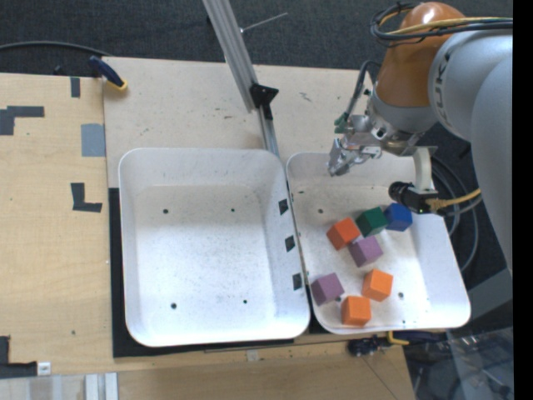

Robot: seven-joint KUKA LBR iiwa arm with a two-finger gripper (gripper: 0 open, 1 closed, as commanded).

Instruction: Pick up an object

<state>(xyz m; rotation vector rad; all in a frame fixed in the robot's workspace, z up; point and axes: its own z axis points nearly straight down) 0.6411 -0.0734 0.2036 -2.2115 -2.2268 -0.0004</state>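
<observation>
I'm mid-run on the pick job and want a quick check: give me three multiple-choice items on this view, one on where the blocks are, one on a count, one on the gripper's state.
1. Where do the blocks lie?
A. In the left bin
B. In the right bin
C. On the bench outside the bins

2. How many orange blocks are there?
A. One
B. Two
C. Three

3. What is between the gripper's fingers?
A. Nothing visible
B. A purple block
C. The green block

Answers:
1. B: all seven blocks sit in the right bin, none in the left bin.
2. C: orange blocks at and.
3. A: the gripper hangs above the right bin's far edge, apart from the green block and the purple blocks.
</observation>
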